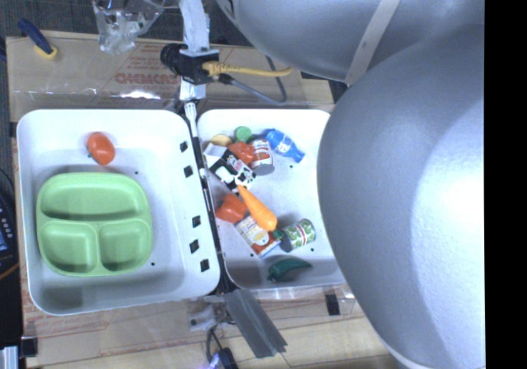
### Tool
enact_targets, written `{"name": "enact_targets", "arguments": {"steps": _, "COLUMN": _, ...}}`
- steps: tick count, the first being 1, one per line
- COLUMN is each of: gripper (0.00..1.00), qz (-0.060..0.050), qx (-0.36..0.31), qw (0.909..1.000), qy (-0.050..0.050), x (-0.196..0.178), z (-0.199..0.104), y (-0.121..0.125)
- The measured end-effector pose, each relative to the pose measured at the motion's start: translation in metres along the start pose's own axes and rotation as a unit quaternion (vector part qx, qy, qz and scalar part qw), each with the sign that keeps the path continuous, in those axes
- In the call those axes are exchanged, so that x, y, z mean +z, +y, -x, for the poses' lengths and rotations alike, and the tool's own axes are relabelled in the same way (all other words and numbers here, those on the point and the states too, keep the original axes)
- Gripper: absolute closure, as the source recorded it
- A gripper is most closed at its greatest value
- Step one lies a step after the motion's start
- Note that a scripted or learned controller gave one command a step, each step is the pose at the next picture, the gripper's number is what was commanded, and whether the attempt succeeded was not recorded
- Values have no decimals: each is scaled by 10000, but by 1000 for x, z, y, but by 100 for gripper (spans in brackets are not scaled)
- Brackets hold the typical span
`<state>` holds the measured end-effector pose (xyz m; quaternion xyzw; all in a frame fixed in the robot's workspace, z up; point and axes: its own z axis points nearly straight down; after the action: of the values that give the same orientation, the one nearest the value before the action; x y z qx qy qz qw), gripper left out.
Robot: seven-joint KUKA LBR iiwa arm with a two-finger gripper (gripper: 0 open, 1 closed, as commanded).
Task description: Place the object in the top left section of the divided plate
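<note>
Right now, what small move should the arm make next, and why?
Probably bring the end effector down toward the orange-red object in the left bin. It sits above the bins near the top edge, while that object lies on the bin floor just beyond the green divided plate.

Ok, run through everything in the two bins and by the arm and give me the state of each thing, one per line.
Divided plate: upright in left bin, nothing in its sections.
Orange-red object: on left bin floor, above plate.
Carrot: lying atop the right bin pile.
Green can: on its side.
Gripper: above the bench, behind the bins.
</note>
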<state>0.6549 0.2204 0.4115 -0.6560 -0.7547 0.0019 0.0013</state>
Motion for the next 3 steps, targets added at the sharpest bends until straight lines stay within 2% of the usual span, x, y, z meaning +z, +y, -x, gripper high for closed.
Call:
{"name": "enact_targets", "arguments": {"steps": 2, "gripper": 100, "qz": 16, "qx": -980, "qw": 9952, "qy": -4, "x": -10, "z": 8, "y": -1}}
{"name": "enact_targets", "arguments": {"steps": 3, "gripper": 100, "qz": 3, "qx": -1372, "qw": 9905, "qy": -5, "x": 14, "z": 8, "y": -1}}
